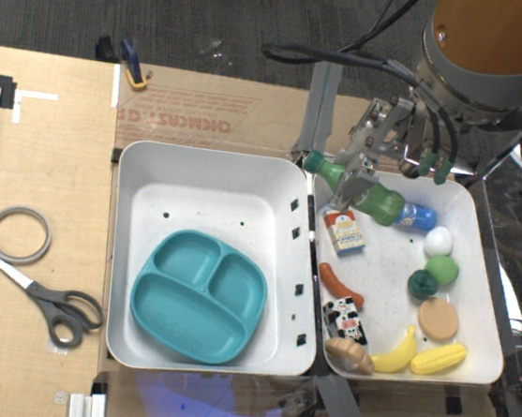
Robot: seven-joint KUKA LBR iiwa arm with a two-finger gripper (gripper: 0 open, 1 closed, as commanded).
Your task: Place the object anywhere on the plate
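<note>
Nearest the front rim of the right white bin [467,375] lie a yellow plastic banana [398,353] and corn. At its back-left corner the gripper [358,172] appears closed on a green plastic bottle [372,199]. Lift clear of the dividing rims before crossing to the teal divided plate [199,296], which offers broad room.
</note>
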